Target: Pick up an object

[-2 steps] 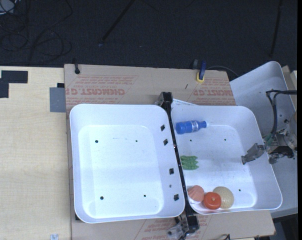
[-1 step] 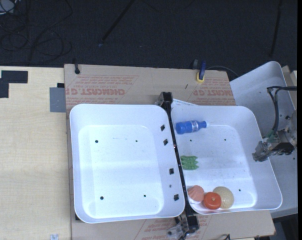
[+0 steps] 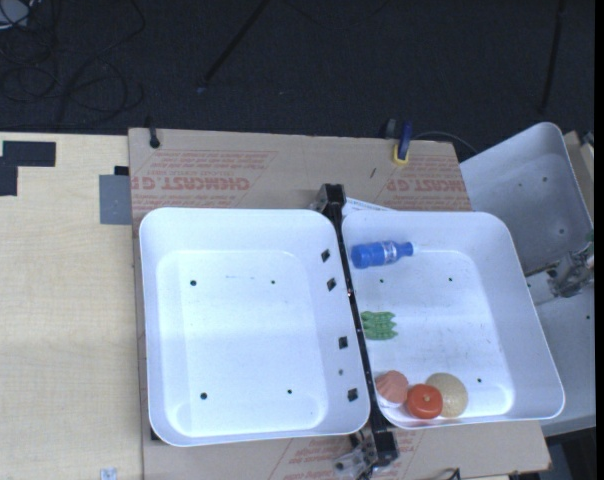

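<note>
Cardboard sheet: you see it lying under both bins, printed red.
Yellow-and-blue clamp: at your 1 o'clock, on the cardboard's far edge.
Wooden bench: at your 9 o'clock, carrying black patches.

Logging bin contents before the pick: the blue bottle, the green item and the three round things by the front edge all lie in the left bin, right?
Not quite: the camera view shows the blue bottle, green item and three round things in the right bin, not the left.
</note>
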Tool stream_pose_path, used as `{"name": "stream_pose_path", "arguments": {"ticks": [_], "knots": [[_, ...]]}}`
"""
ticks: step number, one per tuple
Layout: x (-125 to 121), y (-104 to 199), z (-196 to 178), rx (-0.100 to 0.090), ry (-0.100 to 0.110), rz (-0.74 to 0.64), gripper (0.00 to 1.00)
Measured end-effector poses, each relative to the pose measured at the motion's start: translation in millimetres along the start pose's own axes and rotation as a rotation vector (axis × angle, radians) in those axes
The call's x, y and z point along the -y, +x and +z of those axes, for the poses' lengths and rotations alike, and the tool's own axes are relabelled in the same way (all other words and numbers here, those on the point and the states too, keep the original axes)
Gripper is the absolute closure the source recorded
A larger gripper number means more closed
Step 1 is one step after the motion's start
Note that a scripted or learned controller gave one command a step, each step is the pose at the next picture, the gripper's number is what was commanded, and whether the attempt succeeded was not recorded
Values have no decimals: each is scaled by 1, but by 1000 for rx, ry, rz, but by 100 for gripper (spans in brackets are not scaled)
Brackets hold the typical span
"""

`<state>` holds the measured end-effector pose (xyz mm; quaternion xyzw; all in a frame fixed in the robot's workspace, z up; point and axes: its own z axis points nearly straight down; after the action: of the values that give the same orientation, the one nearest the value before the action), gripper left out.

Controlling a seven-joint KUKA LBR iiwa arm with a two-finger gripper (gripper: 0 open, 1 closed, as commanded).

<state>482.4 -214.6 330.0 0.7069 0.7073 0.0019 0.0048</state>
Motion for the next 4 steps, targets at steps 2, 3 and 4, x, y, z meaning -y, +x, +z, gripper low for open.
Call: {"name": "stream_pose_path", "arguments": {"ticks": [2,3,4], "knots": [[6,0,-66,-3,8,-2,100],[6,1,-36,-5,14,1,100],[6,1,-57,-4,9,-1,100]]}}
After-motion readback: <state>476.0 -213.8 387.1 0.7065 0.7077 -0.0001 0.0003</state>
